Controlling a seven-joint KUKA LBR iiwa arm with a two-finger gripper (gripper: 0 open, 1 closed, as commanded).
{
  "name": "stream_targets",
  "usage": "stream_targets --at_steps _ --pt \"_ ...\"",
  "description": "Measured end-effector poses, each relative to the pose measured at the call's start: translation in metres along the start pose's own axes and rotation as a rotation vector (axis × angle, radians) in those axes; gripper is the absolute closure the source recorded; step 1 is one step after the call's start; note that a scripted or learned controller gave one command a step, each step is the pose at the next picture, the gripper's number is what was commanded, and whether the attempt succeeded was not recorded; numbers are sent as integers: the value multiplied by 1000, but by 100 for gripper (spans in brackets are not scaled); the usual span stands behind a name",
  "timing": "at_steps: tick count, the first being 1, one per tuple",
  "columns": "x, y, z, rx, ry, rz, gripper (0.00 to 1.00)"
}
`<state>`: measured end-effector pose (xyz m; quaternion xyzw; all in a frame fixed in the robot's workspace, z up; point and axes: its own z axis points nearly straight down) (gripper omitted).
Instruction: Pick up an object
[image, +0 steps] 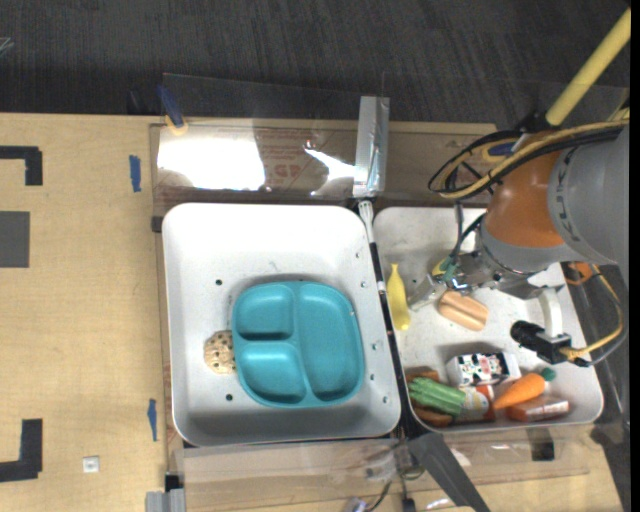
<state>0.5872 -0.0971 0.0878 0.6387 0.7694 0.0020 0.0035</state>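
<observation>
End effector (447, 275) low in right bin (420, 232), finger state unclear, just above hot dog (463, 310), beside banana (398, 297)

Pale tan hot-dog bun (462, 310) lying flat in right bin, near yellow banana (398, 297), carrot (520, 389) near front edge

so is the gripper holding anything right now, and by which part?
Cannot tell. The gripper sits low in the right bin, beside the hot dog and near the banana; nothing shows between its fingers.
</observation>
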Motion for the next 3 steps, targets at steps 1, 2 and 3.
stream_targets --at_steps 1,2,3 --pt "10 -48 0 1 1 -106 0" --pt "9 -46 -11 -4 -1 -105 100" --pt "84 15 -99 2 4 -24 100"
